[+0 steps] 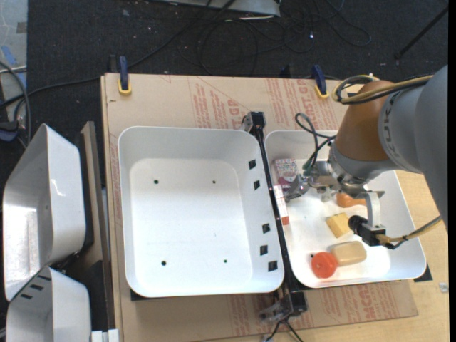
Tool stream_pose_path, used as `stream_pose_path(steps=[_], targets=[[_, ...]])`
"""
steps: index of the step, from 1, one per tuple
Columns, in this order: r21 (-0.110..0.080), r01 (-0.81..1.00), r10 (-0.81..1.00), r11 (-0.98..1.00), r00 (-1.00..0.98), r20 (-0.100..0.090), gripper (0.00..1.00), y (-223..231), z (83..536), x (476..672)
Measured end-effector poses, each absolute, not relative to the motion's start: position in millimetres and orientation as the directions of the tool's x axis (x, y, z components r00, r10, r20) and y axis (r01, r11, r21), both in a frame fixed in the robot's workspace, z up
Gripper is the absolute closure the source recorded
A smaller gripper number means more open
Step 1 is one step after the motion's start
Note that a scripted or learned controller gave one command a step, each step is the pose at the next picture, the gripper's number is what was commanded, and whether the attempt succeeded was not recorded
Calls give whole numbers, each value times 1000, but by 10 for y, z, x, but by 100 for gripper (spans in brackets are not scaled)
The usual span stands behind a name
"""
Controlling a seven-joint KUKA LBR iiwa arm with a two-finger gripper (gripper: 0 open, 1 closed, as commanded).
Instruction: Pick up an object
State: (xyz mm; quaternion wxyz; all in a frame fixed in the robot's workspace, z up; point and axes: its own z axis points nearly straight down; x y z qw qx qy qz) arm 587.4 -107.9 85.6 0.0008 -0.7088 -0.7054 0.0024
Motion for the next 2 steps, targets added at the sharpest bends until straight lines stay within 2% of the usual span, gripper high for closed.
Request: stream_pose_path(steps=[1,2], targets=[[15,1000,1000,-6,6,-6,0,-1468,2668,5082],[-2,1000,1000,-3,3,-2,0,-1674,849,5386]])
